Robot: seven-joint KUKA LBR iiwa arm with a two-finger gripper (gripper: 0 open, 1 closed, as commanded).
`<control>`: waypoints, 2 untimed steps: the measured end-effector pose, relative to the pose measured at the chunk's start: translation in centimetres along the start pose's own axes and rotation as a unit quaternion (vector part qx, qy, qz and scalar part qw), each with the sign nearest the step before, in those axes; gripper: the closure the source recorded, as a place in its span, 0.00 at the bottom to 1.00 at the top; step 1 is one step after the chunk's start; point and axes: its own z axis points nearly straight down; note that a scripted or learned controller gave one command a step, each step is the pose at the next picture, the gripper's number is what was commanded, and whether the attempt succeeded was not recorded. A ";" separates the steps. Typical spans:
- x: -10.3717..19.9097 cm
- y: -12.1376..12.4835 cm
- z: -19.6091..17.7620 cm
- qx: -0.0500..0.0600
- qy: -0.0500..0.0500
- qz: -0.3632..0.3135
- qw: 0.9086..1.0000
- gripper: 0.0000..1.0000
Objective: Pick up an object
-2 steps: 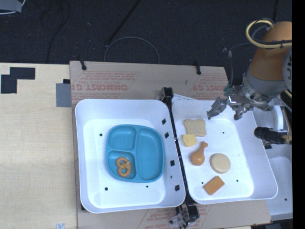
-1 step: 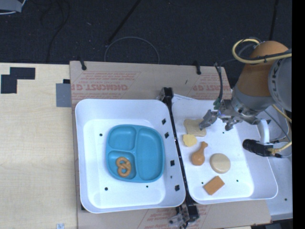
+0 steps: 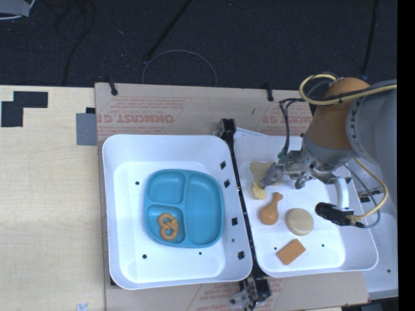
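Pretzel [image 3: 168,226] on glossy teal plate [image 3: 194,203]

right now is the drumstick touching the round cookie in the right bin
Apart. The camera view shows a strip of white bin floor between the drumstick and the round cookie.

I see the two white bins side by side on a cardboard sheet [image 3: 162,112] that covers the bench [image 3: 45,193]. The left bin [image 3: 123,264] carries a blue divided plate [image 3: 183,207] near its middle, and a pretzel [image 3: 168,226] lies in the plate's near-left compartment. Black tape patches [image 3: 24,106] and a grey square [image 3: 85,128] mark the bench's far left part. Beyond the far edge, cables [image 3: 178,60] trail over dark carpet.
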 end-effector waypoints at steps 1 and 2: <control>-0.1 0.1 -1.4 -0.002 0.000 0.002 1.000 1.00; -0.3 -0.4 -5.6 -0.004 -0.001 0.003 1.000 1.00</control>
